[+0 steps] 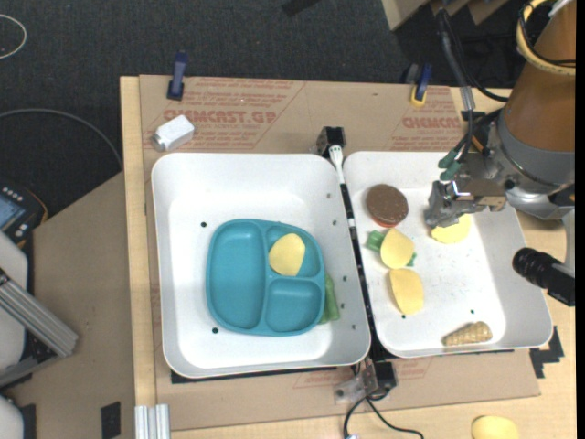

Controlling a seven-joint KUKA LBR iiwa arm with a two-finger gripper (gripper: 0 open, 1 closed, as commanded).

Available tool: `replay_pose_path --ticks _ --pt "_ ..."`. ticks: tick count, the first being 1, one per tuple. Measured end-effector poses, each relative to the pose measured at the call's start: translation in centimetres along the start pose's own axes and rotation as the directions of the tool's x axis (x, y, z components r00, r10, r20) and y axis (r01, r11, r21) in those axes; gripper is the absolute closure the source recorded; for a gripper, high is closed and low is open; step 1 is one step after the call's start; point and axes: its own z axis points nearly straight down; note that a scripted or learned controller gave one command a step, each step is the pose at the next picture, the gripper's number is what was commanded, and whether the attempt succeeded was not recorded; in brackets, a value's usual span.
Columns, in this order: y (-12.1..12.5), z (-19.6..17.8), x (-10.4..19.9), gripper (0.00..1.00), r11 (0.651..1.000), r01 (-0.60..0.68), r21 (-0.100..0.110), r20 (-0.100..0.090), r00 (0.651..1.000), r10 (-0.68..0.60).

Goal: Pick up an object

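I read this as the reach step: gripper (pixel 445 210) low over the yellow slice (pixel 452 232) at the right bin's (pixel 512 337) 1 o'clock, finger state unclear, next close and lift.

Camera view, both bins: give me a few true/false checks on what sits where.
1. The teal divided tray lies in the left bin. True.
2. A yellow piece rests in the tray. True.
3. The brown round disc is in the left bin. False: it lies in the right bin.
4. The gripper is over the left bin. False: it is over the right bin, beside a yellow slice.
5. A waffle cone piece lies near the right bin's front edge. True.
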Motion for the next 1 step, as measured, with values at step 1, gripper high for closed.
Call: replay_pose_path --ticks 1 --pt "-0.5 1.1 9.03 1.0 1.0 0.003 0.011 -0.003 1.0 -0.003"
